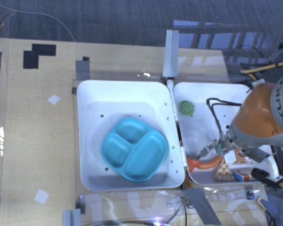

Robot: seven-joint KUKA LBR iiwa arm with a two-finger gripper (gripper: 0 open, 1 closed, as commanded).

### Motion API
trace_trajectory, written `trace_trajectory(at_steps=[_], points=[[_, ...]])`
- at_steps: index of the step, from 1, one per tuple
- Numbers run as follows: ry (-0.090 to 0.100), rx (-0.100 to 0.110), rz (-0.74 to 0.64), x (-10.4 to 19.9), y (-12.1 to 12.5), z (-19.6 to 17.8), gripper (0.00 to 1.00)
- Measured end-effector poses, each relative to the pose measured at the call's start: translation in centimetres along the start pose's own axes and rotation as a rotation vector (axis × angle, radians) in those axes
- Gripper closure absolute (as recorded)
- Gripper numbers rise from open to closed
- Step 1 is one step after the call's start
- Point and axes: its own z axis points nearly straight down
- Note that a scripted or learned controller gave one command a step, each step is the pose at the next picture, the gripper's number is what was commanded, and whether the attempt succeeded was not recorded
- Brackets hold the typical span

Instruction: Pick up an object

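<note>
though half hidden under the arm (264,112) — gripper (216,149) grip unclear, above orange carrot (205,163)

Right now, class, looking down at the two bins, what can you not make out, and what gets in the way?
- The hand: too small and cluttered in the camera view to tell whether it grips anything.
- The orange object: the hand and the bin wall hide its ends.
- The items in the right bin corner: the arm overlaps them, and they are too small to identify.
- The green ball: blurred surface.
</note>
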Motion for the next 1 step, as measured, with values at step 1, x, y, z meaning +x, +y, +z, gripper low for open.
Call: trace_trajectory(at_steps=[1], points=[[-0.004, 0.000, -0.077, 0.48, 0.23, -0.01, 0.00]])
